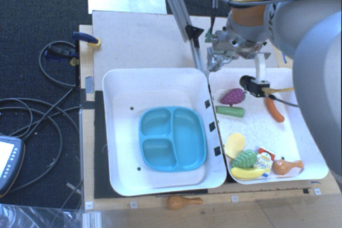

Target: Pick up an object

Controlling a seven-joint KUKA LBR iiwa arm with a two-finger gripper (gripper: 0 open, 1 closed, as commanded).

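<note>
My gripper (215, 61) hangs over the far left corner of the right bin (310, 141), close to the wall between the two bins. Toy food lies in that bin. A purple grape bunch (233, 96) is just below and right of the gripper, with a green cucumber (230, 111) in front of it. An orange carrot (274, 109) lies further right. At the near end sit a yellow piece (234, 144), a green bumpy fruit (246, 158), a banana (247, 172), a small box (264, 157) and an orange drumstick (286, 166).
The left bin (120, 115) holds a blue divided plate (172, 139). An orange toy (184, 202) lies on the bench in front of the bins. A slanted metal pole (176, 2) crosses behind the gripper. Cables and clamps sit at the left.
</note>
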